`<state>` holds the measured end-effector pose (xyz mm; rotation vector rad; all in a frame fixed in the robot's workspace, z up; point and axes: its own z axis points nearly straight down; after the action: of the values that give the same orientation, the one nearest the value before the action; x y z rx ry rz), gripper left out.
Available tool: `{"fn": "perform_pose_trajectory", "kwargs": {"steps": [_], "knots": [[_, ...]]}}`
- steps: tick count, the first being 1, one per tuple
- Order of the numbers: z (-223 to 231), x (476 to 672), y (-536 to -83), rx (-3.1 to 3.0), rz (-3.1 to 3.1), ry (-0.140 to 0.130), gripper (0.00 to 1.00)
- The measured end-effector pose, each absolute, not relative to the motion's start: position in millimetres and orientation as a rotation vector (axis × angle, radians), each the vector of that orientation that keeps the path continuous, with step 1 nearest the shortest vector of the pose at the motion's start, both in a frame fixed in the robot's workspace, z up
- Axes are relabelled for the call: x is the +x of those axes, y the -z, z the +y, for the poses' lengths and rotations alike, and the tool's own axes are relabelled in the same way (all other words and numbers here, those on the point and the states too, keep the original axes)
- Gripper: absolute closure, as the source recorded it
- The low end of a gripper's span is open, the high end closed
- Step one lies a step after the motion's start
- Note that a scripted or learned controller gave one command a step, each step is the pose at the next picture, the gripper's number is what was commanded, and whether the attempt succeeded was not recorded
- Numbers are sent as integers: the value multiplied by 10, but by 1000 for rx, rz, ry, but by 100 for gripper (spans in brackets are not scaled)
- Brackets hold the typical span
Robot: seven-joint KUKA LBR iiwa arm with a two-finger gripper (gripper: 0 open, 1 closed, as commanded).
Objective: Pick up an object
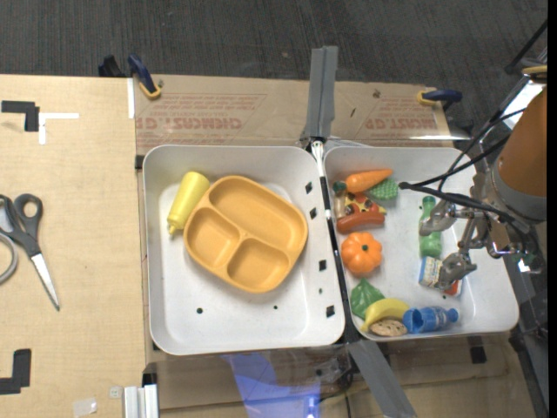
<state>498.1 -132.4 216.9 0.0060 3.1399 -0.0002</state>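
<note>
The open gripper [442, 244] hangs over a small can [431, 270] with blue-white label, right of the orange pumpkin [361, 254]

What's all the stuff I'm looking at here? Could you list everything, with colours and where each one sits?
divided plate: 1, orange-yellow, left bin
squeeze bottle: 1, yellow, left bin, beside the plate's left rim
carrot: 1, orange with a green top, right bin, far corner
pumpkin: 1, orange, right bin, left side
banana: 1, yellow, right bin, near edge
blue bottle: 1, lying down, right bin, near edge
green bottle: 1, right bin, middle
white bins: 2, side by side on the bench
scissors: 1, grey handles, bench at the left
blue clamps: 2, far edge of the cardboard
arm: 1, grey and orange, right side, jaws over the right bin
</note>
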Motion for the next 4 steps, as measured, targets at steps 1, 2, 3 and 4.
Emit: {"fn": "perform_pose_trajectory", "kwargs": {"steps": [1, 2, 3, 4], "knots": [[-1181, 5204, -922, 231, 3130, 0, 0], [-1461, 5592, -936, -77, 3134, 2, 0], [-1318, 6489, -946, -175, 3189, -6, 0], [-958, 5573, -933, -148, 3133, 2, 0]]}}
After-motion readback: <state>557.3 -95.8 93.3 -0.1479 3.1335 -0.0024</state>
